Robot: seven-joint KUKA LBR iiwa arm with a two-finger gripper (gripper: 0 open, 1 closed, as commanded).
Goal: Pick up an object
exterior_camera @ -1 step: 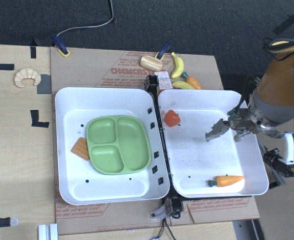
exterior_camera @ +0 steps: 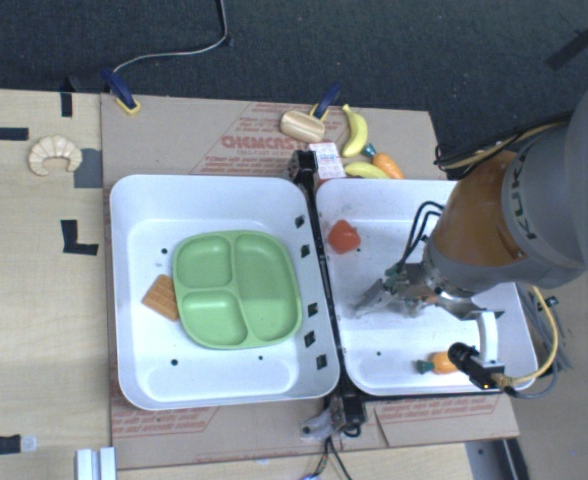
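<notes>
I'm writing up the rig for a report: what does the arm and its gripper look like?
A bulky grey KUKA arm with a wide orange band above the wrist and partial dark lettering on the grey shell. Black cables loop beside the band. The slim metal two-finger gripper looks grey and dark.

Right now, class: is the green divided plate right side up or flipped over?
Right side up. The green divided plate lies flat in the left bin, its three hollow compartments facing the camera, with raised ridges between them.

Even, fairly bright overhead light; the two white bins (exterior_camera: 134, 268) glare a little, washed nearly flat. Shadows are soft and short. The whole picture is slightly grainy and soft.
</notes>
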